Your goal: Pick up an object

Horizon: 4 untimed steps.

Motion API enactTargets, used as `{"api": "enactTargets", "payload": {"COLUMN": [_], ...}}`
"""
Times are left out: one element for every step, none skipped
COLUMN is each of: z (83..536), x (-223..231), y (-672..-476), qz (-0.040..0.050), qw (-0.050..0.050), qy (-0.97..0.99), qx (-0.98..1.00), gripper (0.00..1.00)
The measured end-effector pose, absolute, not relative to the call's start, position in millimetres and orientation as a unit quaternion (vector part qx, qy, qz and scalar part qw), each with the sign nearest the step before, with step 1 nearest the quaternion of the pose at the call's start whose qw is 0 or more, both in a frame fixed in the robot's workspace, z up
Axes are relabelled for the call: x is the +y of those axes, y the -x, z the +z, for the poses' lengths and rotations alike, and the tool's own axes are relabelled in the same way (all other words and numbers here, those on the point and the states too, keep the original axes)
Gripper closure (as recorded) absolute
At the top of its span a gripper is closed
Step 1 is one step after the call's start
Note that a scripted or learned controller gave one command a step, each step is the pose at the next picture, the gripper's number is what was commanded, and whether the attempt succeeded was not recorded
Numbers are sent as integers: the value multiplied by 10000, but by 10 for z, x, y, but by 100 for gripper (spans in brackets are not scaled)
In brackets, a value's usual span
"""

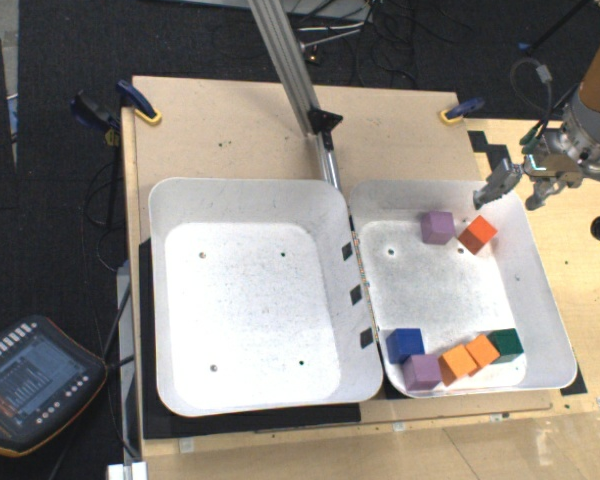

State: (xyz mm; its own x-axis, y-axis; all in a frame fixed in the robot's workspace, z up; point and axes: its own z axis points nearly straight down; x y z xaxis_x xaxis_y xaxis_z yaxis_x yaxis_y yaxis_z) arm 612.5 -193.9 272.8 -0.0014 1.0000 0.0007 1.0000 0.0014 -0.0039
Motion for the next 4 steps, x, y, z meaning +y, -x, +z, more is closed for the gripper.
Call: {"api": "enactTargets", "payload": {"z": [2754,2289,1739,1246], "x": [-1937,-1928,-2005,-2087], "y": [-6133,-6053,-5981,-6011], "qz": [4,15,17,13], "qw": [-3,16,22,14], "qy": [7060,7073,7077,7076], "qx": [-7082,-7069,-7065,-7066], "gripper": [0,0,0,0]}}
